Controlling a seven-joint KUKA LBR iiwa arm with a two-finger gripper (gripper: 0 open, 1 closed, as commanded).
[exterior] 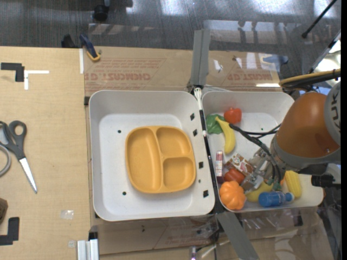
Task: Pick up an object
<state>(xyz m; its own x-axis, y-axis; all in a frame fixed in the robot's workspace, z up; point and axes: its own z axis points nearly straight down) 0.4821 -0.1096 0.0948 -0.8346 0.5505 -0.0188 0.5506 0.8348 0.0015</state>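
The right bin [255, 104] holds a pile of toy food: a yellow banana [228, 136], a red tomato [232, 115], a green piece [212, 123], an orange pumpkin [232, 195], a red item [233, 175], a blue bottle [274, 199], yellow corn [293, 183] and a small tube [219, 163]. My gripper [256, 172] reaches down into the pile from the right, just above the pumpkin and beside the red item. Clutter hides its fingertips. The arm's orange band [306, 129] covers the bin's right part.
The left bin [103, 145] holds a yellow three-compartment plate [160, 158]. Scissors [19, 150] lie on the bench at the far left. A cardboard sheet [135, 69] sits behind the bins, with a blue-and-orange clip [89, 46] at its left corner.
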